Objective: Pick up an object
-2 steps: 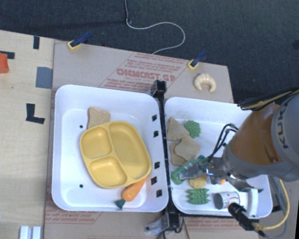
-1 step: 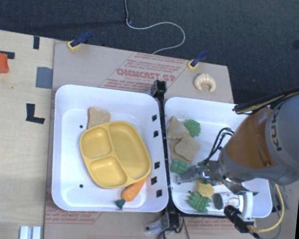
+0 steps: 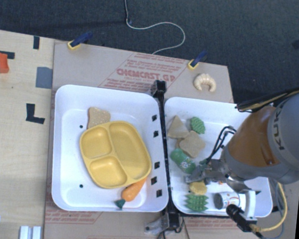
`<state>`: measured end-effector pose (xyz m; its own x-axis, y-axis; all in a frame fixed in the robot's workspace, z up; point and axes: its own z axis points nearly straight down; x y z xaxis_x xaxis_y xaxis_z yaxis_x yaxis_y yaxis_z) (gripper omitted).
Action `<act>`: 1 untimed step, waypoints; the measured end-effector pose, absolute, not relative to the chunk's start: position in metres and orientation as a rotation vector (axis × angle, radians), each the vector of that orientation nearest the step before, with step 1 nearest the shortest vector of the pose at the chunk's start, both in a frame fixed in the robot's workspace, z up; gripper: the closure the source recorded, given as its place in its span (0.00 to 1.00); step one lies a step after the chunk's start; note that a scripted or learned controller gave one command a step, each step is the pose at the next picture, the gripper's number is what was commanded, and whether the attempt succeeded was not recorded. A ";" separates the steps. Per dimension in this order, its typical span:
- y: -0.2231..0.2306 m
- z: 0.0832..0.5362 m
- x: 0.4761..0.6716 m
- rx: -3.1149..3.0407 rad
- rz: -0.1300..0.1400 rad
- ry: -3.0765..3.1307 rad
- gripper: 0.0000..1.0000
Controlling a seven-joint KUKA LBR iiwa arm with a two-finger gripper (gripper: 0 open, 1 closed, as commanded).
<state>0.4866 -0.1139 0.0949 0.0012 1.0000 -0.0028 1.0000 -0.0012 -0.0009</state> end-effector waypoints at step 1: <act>-0.104 0.151 0.483 2.219 0.002 2.223 1.00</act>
